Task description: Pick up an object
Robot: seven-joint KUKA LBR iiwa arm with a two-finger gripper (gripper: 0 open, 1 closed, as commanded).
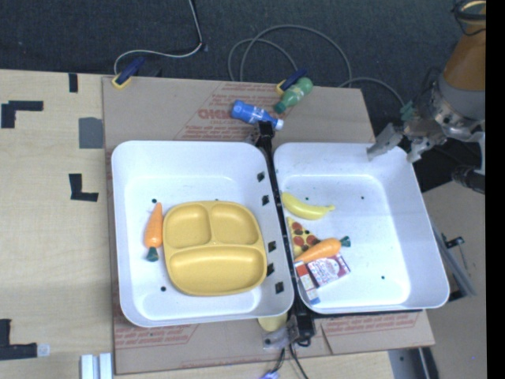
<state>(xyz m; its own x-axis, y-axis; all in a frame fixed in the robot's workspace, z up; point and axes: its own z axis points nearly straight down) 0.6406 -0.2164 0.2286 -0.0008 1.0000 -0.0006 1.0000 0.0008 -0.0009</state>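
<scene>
My hand hangs over the far right corner of the right bin, at its rim, and I cannot tell from here how it is set, wide or narrow; nothing shows between its tips. The things I could pick lie well apart from it, bunched at the left side of this bin by the divider: a banana nearest me, then a carrot lying across a small pile, with a red and white packet just below it and something spotted tucked under the carrot's thick end. I judge the banana the best choice, since it lies alone on bare white floor with room on both sides; I should come down over its middle, across its narrow width, and stay clear of the bin wall. The carrot and packet touch, so a grab there could catch two or slip. In the left bin a yellow divided plate takes up most of the floor, with a second carrot beside it. Clamps and cables lie on the tabletop beyond the bins.
</scene>
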